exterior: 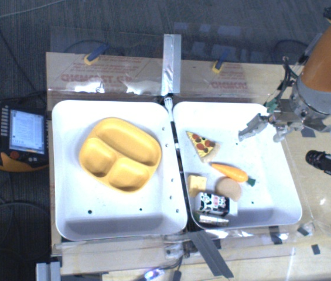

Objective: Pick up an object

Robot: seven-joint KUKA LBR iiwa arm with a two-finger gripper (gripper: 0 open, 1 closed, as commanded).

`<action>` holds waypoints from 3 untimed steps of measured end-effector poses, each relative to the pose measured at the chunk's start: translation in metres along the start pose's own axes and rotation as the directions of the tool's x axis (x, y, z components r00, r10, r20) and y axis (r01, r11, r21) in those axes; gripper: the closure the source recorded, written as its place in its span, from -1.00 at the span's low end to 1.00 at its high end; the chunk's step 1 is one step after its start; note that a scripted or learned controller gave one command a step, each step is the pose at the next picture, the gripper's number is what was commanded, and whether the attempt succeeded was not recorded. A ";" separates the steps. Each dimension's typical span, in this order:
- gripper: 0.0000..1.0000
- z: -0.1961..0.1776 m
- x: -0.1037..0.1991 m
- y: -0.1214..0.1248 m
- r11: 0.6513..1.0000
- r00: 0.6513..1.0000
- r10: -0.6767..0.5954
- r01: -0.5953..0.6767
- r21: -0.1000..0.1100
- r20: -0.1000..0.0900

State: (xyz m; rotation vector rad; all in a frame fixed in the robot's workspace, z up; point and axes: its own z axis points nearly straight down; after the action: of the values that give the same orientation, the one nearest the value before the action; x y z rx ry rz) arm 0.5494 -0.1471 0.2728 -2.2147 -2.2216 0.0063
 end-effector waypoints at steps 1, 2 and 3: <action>-1.00 0.103 0.013 -0.033 0.998 0.998 -0.064 0.064 0.001 -0.001; -1.00 0.184 -0.045 -0.015 0.997 0.997 0.072 -0.072 -0.013 -0.002; 1.00 0.177 -0.045 -0.013 0.997 0.998 0.070 -0.070 -0.014 -0.003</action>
State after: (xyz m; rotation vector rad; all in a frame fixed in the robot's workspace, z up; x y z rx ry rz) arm 0.5353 -0.1920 0.0963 -2.2976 -2.1481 -0.0117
